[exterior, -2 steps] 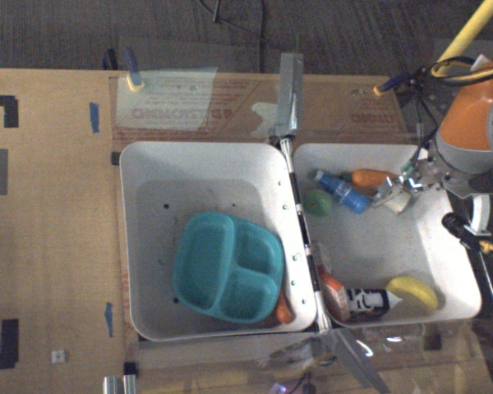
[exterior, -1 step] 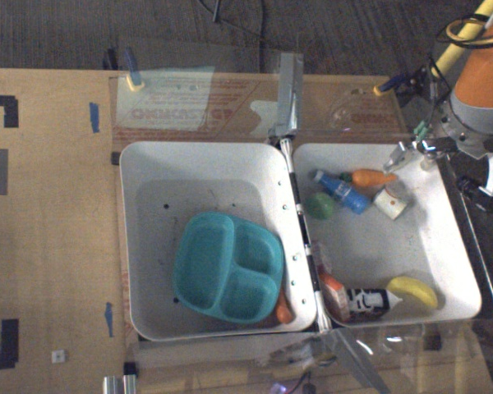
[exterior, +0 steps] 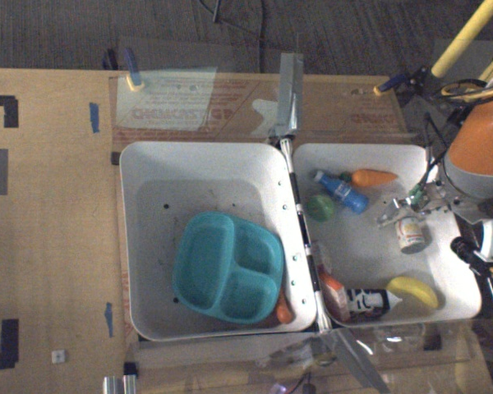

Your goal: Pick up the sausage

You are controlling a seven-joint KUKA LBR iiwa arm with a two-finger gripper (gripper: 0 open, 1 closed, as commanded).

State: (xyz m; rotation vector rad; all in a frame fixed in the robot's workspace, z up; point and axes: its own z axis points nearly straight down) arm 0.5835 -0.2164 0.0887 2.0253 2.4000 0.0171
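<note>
From my seat, starting at the left: the left bin [exterior: 140, 220] holds a teal divided plate [exterior: 228, 267], lying flat towards the bin's near side. Tucked against the plate's lower right corner, hard by the bin wall, is a small orange-brown thing that I take to be the sausage [exterior: 284, 311]. Part of it is hidden by the plate's edge, so I would not swear to it.

Across the divider, the right bin [exterior: 452, 302] is busier. A green ball [exterior: 319, 208] sits near the inner wall, with a blue bottle [exterior: 342, 190] just beside it and a carrot [exterior: 375, 177] past that, at the far side. Along the near wall lie a black-and-white bottle [exterior: 366, 300] and a banana [exterior: 412, 292]. A small pale can [exterior: 411, 235] stands between these groups.

The gripper [exterior: 404, 208] hangs over the right bin, just above that can, on the arm [exterior: 475, 150] reaching in from the right. The metalwork there is a blur, and I cannot tell whether the jaws are wide or narrow; I see nothing held between them.

As I judge it, none of the task is done. The sausage lies untouched in the other bin, well apart from the gripper. All of it is left: crossing over the divider, coming down at the plate's corner, closing and lifting. That spot looks cramped between plate and wall
</note>
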